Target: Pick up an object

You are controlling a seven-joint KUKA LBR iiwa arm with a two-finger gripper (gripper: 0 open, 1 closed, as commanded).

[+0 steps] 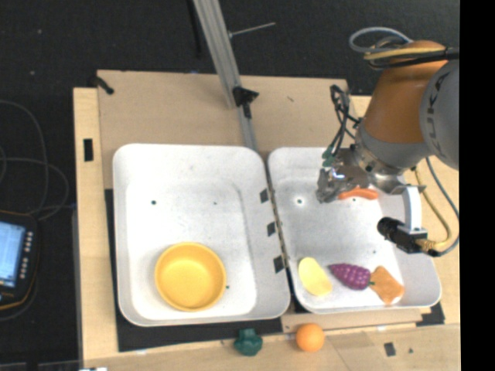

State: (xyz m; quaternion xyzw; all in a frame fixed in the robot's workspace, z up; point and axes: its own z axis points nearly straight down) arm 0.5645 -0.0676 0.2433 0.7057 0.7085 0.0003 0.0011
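My gripper (pixel 331 184) hangs over the upper middle of the right bin (pixel 302 168), below the orange wrist band. A small orange-red object (pixel 358 195) lies just to its right, partly hidden under the wrist; I cannot tell whether it touches the gripper. Along the right bin's front edge lie a pale yellow piece (pixel 314 277), a purple bunch of grapes (pixel 349 275) and an orange chunk (pixel 387 284). A yellow bowl (pixel 190 275) stands in the front of the left bin (pixel 155 176).
An orange ball (pixel 309 337) and a small green object (pixel 247 342) rest on the bench in front of the bins. A metal pole (pixel 224 60) slants down to the divider between the bins. Cables and a black fitting (pixel 398 234) hang at the right bin's right side.
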